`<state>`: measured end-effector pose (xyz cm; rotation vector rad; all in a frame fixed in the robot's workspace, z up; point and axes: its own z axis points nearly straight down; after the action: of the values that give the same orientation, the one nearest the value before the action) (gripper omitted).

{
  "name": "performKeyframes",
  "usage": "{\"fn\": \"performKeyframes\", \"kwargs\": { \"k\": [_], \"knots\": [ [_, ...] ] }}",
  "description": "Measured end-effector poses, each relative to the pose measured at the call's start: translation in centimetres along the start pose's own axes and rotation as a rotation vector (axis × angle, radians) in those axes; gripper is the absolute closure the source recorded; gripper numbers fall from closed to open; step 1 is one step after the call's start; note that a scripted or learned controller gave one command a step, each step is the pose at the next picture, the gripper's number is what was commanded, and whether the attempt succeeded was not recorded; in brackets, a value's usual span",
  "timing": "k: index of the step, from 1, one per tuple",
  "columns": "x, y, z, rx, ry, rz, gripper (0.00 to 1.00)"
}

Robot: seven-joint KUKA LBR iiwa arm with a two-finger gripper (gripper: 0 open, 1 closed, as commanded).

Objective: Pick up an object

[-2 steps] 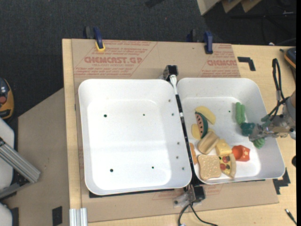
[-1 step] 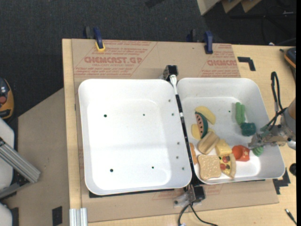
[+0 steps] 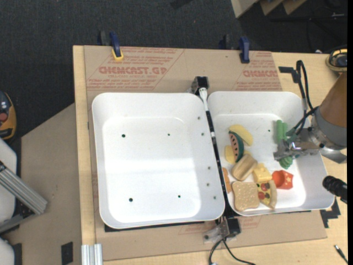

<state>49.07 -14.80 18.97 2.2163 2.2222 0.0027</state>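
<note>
Step in hand: the arm is reaching in from the right and the gripper point(image 3: 289, 148) is hanging low over the right-hand bin point(image 3: 251, 105), near its right wall, so this is reading as the approach or closing stage of a pick, not a lift.
Tool state: the metal end of the gripper is sitting right at a green toy vegetable point(image 3: 282, 132), but whether the tool is open, closed or gripping is something I cannot tell from this slant.
Target, by my judgement: the green toy vegetable, since it is the item the gripper is touching or nearly touching; nothing is showing it clamped.
Where it is lying: in the right bin, toward the right wall, apart from the cluster of toy food in the middle.
Long axis: it is running roughly up and down the view, one end pointing toward the far rim and the lower end disappearing under the gripper.
Neighbours: a red toy piece point(image 3: 282, 179) is lying just below the gripper; a watermelon slice point(image 3: 235, 146), a banana point(image 3: 241, 134) and a slice of toast point(image 3: 246, 195) are sitting further left.
Left bin point(image 3: 149, 106): it is lying beside the right one.
Next move: closing squarely across the vegetable's narrow width and rising straight, keeping off the red piece.
</note>
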Motion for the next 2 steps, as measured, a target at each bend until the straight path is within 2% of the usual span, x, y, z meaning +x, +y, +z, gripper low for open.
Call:
{"fn": "performKeyframes", "kwargs": {
  "k": [1, 2],
  "knots": [
    [-0.9, -1.2, 3.4, 0.006, 0.002, 0.003, 1.00],
    [1.0, -1.1, 0.8, 0.002, 0.000, 0.003, 1.00]
  ]
}}
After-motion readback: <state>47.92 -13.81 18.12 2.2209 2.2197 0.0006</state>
